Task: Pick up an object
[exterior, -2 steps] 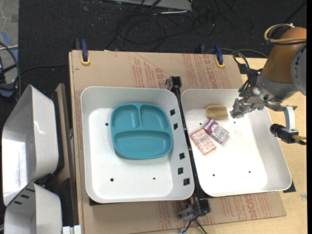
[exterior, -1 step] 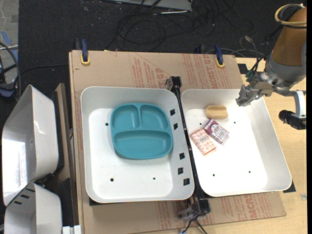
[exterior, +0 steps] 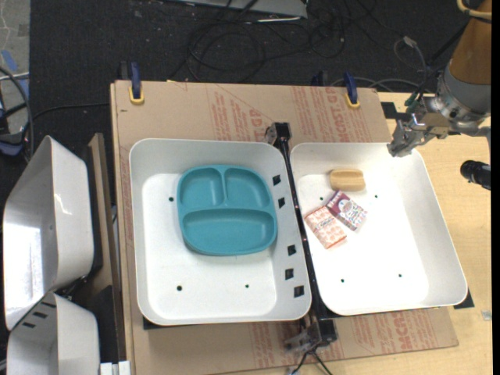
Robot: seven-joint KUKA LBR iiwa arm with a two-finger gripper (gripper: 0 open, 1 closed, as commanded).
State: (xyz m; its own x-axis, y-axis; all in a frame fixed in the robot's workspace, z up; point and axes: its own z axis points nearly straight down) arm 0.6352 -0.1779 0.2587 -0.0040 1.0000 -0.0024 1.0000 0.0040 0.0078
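Camera view: the tool (exterior: 403, 144) hangs over the right bin's (exterior: 437, 233) far right corner, grip state unreadable; bread roll (exterior: 347, 180) and two small packets (exterior: 336, 219) lie mid-bin, unobstructed for picking.

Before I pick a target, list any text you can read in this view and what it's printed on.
Cardboard sheet under the bins: red printed lettering, reversed and too faint to read.
Pink-and-white packet: print too small to read.
Purple packet: print too blurred to read.
Teal divided plate and tan bread-like piece: no text.
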